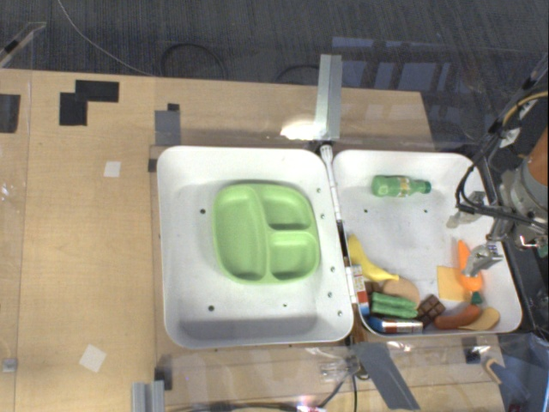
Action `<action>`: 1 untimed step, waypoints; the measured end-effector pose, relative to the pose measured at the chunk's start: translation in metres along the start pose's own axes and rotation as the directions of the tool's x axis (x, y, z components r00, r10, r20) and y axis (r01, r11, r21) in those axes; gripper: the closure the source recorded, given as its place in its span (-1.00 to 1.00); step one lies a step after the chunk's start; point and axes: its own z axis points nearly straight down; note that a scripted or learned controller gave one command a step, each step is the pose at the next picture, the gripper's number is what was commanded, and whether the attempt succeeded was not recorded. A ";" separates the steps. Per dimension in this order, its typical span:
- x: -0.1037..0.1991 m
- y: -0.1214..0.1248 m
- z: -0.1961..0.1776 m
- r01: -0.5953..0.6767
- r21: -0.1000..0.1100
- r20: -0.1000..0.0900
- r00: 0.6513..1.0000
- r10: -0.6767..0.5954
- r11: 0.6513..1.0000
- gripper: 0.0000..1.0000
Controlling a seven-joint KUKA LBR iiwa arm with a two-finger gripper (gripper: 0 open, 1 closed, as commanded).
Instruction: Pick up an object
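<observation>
We see the gripper poised at the right bin's right wall, just above the orange carrot, with the arm reaching in over that wall. Whether its fingers are parted or closed we cannot tell; they are too small and dark here, and nothing is visibly held between them. We judge the carrot the likely target, and the risk is plain: it lies hard against the wall and touches a yellow cheese wedge, so a finger could strike the rim or push the carrot aside. The right bin also holds a green bottle near its far wall, well apart from the rest, and along its near wall a crowded heap: a banana, a green pickle-like piece, a chocolate piece, and a sausage. The left bin, beside the right bin, carries a green divided tray at its middle.
</observation>
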 end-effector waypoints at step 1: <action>0.006 -0.004 0.098 -0.081 -0.001 -0.004 0.997 0.081 0.997 -1.00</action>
